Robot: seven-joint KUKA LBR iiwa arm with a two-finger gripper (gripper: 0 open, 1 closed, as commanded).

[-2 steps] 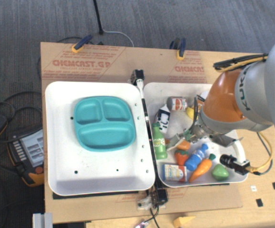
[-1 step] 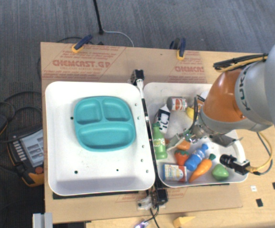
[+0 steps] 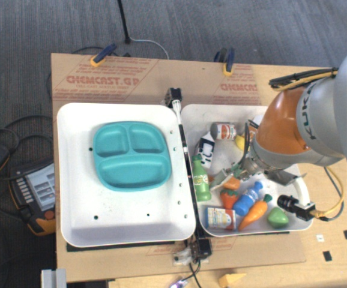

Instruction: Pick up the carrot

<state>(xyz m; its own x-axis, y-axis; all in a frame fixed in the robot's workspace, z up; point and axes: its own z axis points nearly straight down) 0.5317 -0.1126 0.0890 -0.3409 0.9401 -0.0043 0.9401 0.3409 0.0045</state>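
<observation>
Carrot lies in the right bin, pincer low beside the clutter

The carrot [image 3: 254, 212], a small orange toy, lies tilted near the front of the right bin [image 3: 293, 225], its thick end toward 2 o'clock and its tip toward 8 o'clock. It looks like light, stiff, smooth plastic, so it will likely slip unless gripped across the thick middle rather than the tapering tip. A blue bottle [image 3: 246, 200] touches it at 10 o'clock, a green piece [image 3: 278, 219] sits just beside it at 3 o'clock, and a labelled carton [image 3: 221, 217] lies at 9 o'clock, leaving little room for a hold. The pincer [image 3: 232, 176] hangs at 11 o'clock from the carrot, near a small orange-red piece [image 3: 229, 185]; whether it is apart or together I cannot tell. Farther at 9 o'clock, the left bin [image 3: 77, 221] holds a teal tray [image 3: 131, 156] on the surface [image 3: 269, 263].
</observation>
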